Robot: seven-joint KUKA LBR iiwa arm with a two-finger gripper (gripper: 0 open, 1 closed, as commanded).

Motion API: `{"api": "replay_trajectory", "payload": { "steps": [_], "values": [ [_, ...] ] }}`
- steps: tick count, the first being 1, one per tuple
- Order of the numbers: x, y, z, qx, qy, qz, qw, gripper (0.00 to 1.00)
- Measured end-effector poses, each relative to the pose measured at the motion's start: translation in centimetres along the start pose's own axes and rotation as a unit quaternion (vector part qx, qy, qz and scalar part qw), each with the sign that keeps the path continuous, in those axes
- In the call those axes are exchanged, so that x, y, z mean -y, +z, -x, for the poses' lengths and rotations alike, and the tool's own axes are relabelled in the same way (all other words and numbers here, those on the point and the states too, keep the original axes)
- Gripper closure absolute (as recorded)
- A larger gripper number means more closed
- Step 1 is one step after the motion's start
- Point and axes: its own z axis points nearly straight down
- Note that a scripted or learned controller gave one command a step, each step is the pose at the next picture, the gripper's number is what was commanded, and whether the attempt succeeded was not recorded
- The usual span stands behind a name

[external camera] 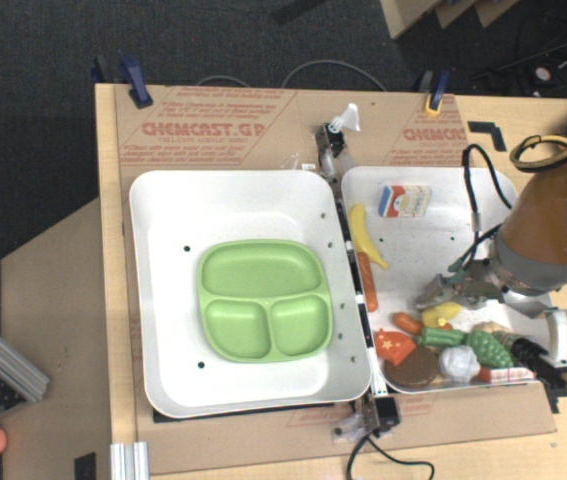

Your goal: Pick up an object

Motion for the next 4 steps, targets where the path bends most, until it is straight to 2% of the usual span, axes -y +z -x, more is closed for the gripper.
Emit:
{"api": "replay_trajectory", "payload": {
  "steps": [1, 2, 3, 4],
  "values": [
    [2.9, 0.0, -3.3, -0.002, -0.003, -0.002, 1.0000, 0.00],
    [2.8, -1.0, -3.2, -0.001, -0.003, 0.001, 1.0000, 1.00],
    [-3.0, -10.6, -10.9, -0.002, -0.009, 0.007, 0.9999, 1.00],
    [-7.3, -13.1, -15.2, -0.001, -0.006, 0.003, 1.0000, 1.00]
  ]
}}
